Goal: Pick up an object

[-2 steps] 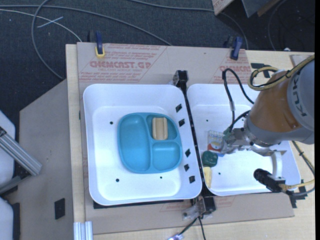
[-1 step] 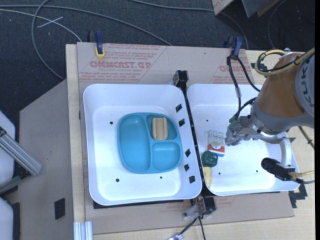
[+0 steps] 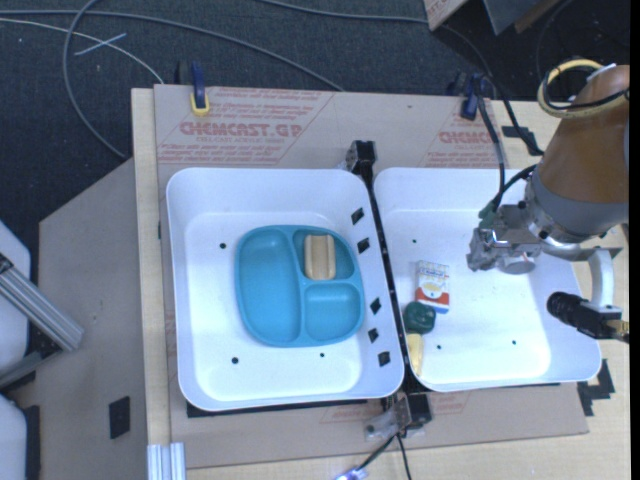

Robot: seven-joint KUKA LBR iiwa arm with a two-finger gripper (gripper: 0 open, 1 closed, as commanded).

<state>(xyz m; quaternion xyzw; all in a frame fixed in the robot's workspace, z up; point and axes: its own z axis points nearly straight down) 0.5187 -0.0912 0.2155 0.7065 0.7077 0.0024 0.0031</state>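
Note:
In the right bin point(image 3: 520, 363) lie a small white carton with red and orange print point(image 3: 432, 286), a dark green round object point(image 3: 419, 318) just below it, and a yellow piece point(image 3: 414, 351) against the bin's left wall. My gripper point(image 3: 497, 251) hangs over the middle of the right bin, a little to the right of the carton and apart from it. Nothing shows between its fingers. A blue divided plate point(image 3: 298, 286) rests in the left bin point(image 3: 200, 268) with a tan block point(image 3: 319, 257) in its upper right compartment.
Black clips run along the divider point(image 3: 372, 258) between the two bins. A black part of the arm point(image 3: 580, 313) reaches over the right bin's right side. Cables trail over the dark floor at the top left, and a cardboard sheet lies under both bins.

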